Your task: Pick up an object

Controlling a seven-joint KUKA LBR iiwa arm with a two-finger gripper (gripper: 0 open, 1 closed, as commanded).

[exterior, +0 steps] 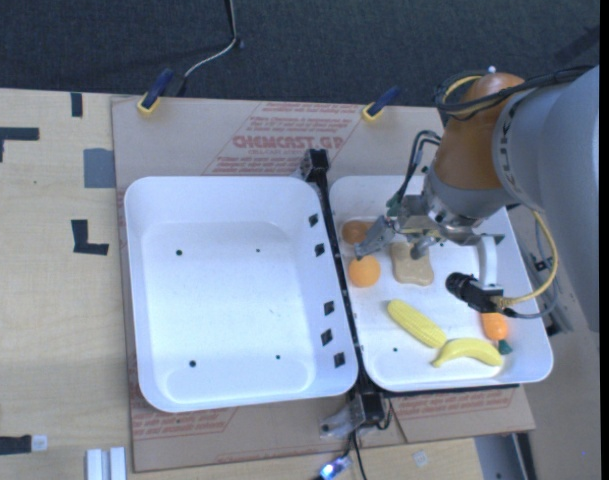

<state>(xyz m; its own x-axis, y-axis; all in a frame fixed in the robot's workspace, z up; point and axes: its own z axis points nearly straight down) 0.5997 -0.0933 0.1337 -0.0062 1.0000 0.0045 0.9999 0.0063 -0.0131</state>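
Two bins sit side by side; the right bin [524, 373] is the reference. Nearest: banana [468, 352], corn cob [416, 322]. Farther in: orange ball [364, 271], bread slice [414, 268]. Gripper [402, 230] above the bread; jaw state cannot be determined.

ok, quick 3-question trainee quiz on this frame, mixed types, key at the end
1. True or false: the toy food lies in the left bin.
2. Which item lies nearest the right bin's front edge? A) banana B) orange ball C) tan bread slice
3. Fill in: the corn cob lies between the bread slice and the ____.

Key:
1. False. All the items lie in the right bin, where the gripper is too.
2. A
3. banana
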